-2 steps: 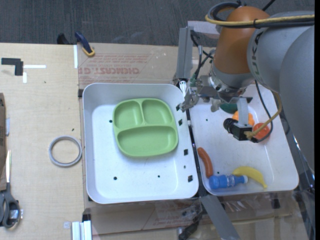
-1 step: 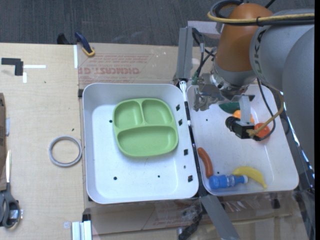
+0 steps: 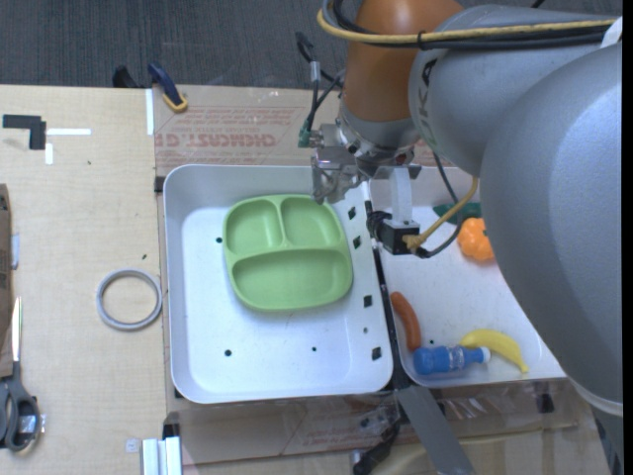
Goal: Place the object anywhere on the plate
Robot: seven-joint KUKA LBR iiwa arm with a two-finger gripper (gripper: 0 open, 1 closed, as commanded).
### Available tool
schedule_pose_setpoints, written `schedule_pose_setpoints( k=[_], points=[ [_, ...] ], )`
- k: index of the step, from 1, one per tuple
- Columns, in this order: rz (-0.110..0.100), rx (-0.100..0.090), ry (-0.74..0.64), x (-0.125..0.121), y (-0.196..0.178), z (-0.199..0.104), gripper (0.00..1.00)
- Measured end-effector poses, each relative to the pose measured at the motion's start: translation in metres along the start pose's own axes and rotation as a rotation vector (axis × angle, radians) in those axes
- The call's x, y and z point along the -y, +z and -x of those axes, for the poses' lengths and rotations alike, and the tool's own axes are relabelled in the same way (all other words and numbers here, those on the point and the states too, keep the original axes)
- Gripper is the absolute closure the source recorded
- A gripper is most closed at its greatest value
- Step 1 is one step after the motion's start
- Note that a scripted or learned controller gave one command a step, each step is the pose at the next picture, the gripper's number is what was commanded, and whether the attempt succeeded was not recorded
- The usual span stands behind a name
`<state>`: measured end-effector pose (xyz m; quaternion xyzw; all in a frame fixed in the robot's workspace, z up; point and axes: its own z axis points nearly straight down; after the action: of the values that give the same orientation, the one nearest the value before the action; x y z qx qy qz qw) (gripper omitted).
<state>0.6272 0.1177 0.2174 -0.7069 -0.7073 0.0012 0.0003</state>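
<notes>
Light wooden bench (image 3: 69, 236) fills the left and lower frame, with dark floor along the top edge. Grey arm (image 3: 534, 156) with orange band (image 3: 396, 38) enters from the right and covers most of the upper right. Left white bin (image 3: 188, 364) sits at centre; right white bin (image 3: 455, 295) is partly hidden under the arm. Green divided plate (image 3: 289, 252) lies in the upper half of the left bin, nothing on it. Gripper (image 3: 331, 188) hangs over the left bin's upper right corner, just beside the plate's top right edge; cannot tell how it is set, and no object is seen in it. In the right bin: yellow banana (image 3: 500, 347), blue bottle (image 3: 445, 360), red sausage (image 3: 406, 320), orange fruit (image 3: 476, 240). Roll of tape (image 3: 129, 298) lies on the bench at left; scissors (image 3: 18, 404) at lower left.
</notes>
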Motion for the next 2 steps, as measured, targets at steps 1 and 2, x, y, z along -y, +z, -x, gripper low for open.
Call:
schedule_pose_setpoints(
  k=[1,2],
  points=[
    [0.006,0.0,0.0,-0.033,0.124,0.0,1.0],
    [0.001,0.0,0.003,-0.032,0.125,0.013,1.0]
  ],
)
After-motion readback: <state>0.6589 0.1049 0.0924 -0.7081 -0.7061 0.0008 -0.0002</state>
